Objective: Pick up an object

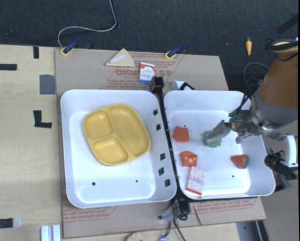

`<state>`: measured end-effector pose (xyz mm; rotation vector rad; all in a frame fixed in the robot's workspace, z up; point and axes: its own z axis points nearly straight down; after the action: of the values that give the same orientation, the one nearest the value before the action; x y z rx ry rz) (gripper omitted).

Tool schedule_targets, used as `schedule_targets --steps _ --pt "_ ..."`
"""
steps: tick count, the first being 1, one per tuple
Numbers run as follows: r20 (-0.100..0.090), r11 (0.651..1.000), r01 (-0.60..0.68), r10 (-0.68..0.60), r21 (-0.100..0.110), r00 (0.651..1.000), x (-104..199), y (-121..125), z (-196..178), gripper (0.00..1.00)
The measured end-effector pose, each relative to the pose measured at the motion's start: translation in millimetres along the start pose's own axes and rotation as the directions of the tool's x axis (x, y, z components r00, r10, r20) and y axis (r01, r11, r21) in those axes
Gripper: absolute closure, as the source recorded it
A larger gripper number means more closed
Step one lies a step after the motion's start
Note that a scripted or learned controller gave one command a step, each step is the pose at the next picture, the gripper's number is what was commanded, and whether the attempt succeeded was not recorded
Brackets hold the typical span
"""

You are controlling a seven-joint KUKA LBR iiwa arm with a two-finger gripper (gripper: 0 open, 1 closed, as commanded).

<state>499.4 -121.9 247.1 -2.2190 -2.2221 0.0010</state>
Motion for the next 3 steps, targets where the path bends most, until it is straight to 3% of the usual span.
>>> schedule_targets --steps 1,2,3 --pt "0.000 1.000 0.000 0.000 0.002 1.000 25 61 88 0.00" --pt "0.001 1.000 -0.001 0.001 -0.015 1.000 23 101 147 0.00" --pt "0.001 1.000 0.000 0.000 -0.004 1.000 28 109 161 0.00"
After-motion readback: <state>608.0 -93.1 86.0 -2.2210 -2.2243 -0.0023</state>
